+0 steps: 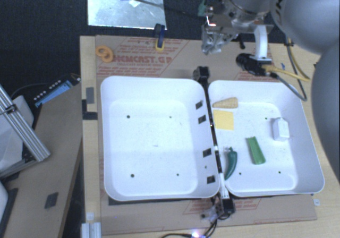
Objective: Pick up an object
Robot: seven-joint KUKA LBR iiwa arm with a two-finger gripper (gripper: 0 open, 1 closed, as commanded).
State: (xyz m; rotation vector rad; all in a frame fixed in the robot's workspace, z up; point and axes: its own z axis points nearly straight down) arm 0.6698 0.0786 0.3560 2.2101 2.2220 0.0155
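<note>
The claw (pixel 215 44) hangs over the bench beyond the bins' far edge, touching nothing; how far it is open cannot be told. In the right bin (pixel 297 178), a green block (pixel 255 150) lies lengthwise near-to-far, a pepper (pixel 230 162) just left, open floor around them.
</note>
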